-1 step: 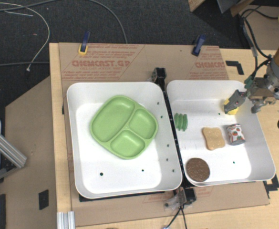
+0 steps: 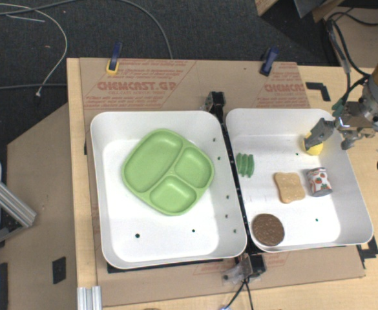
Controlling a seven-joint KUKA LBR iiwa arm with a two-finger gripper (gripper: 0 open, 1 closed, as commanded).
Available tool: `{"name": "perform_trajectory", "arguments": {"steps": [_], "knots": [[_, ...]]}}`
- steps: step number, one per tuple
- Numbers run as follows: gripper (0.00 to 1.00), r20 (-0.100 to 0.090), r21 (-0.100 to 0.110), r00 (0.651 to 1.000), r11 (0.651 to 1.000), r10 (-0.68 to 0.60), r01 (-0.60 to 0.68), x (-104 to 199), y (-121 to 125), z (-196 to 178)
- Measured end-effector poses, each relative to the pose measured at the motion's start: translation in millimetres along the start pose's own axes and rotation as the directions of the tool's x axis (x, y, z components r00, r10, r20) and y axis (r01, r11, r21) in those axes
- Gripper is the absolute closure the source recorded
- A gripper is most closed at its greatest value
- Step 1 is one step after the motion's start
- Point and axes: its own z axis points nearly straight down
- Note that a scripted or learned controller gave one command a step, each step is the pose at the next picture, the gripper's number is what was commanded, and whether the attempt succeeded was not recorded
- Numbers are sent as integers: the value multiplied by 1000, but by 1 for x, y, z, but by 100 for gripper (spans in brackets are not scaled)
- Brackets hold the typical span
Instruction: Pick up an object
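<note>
A small yellow object (image 2: 314, 148) sits in the right bin (image 2: 344, 234), up near its far right corner, and from my feed it lies just below and between the jaws (image 2: 331, 134), touching or nearly touching the left finger. I see the jaws spread open, one grey finger slanting down on the left of the yellow piece and the other out toward the bin's right rim; nothing is gripped between them. Nearer the camera from the jaws lies a small red and white packet (image 2: 318, 181), and just to its left a tan slice of toast (image 2: 289, 186). Further toward the front of that bin, well apart from the jaws, rests a round brown disc (image 2: 267, 228). A green ridged piece (image 2: 245, 165) lies by the bin's left wall. In the left bin (image 2: 117, 234), well apart from the jaws, sits a green divided plate (image 2: 168, 171). Both bins rest on the cardboard-covered worktop (image 2: 176, 79).
</note>
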Motion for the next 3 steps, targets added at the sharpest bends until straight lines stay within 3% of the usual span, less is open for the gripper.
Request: {"name": "perform_trajectory", "arguments": {"steps": [2,3], "knots": [[0,-2,6,1000,1000,2,-2,-15,-4,102],[0,-1,-2,1000,1000,0,0,-15,1,142]]}}
